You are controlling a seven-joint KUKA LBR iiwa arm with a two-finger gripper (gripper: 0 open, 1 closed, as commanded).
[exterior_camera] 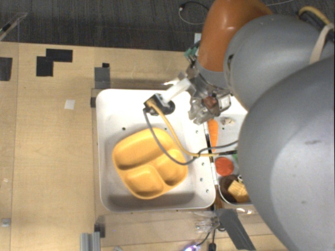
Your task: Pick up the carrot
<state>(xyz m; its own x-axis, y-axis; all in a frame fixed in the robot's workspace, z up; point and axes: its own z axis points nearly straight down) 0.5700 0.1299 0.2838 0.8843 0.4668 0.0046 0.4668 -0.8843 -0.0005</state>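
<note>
The carrot (pixel 212 133) is a slim orange piece lying lengthwise at the left edge of the right bin, beside the wall between the two bins. My gripper (pixel 205 107) hangs directly over its far end, so close that its metal tip overlaps the carrot's top. I cannot make out whether it touches or grips the carrot. The big grey arm with its orange band hides most of the right bin.
A yellow divided tray (pixel 148 164) lies in the left bin (pixel 107 140). A yellow cable (pixel 168 135) loops from the wrist across that tray. Below the carrot sit a red round item (pixel 224 166) and a dark bowl (pixel 234 190) with something yellow in it.
</note>
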